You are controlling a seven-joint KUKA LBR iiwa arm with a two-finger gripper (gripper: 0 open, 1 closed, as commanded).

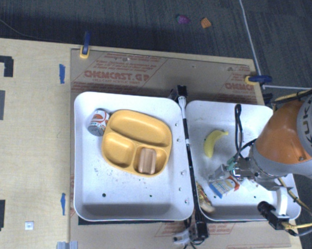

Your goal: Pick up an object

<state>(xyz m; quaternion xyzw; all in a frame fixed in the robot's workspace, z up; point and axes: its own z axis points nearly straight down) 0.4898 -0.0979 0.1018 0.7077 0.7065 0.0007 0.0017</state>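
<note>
1. Whether the jaws are spread or closed I cannot tell, since the wrist and cabling are covering them; the gripper (231, 172) is sitting low inside the right bin (245, 208), reaching in from the right.
2. Just under and beside the gripper, a small flat packet (221, 187) with blue and white printing is lying on the bin floor; whether the gripper is touching it is unclear.
3. A yellow banana (213, 141) is lying in the same bin, up and to the left of the gripper, near it but apart.
4. The arm's orange band (281, 137) is hanging over the right side of that bin.
5. In the left bin (124, 206), a yellow divided tray (134, 128) is resting, with a tan block (146, 160) sitting in its lower right compartment.
6. A small can (97, 121) is lying on its side against the tray's upper left edge.
</note>
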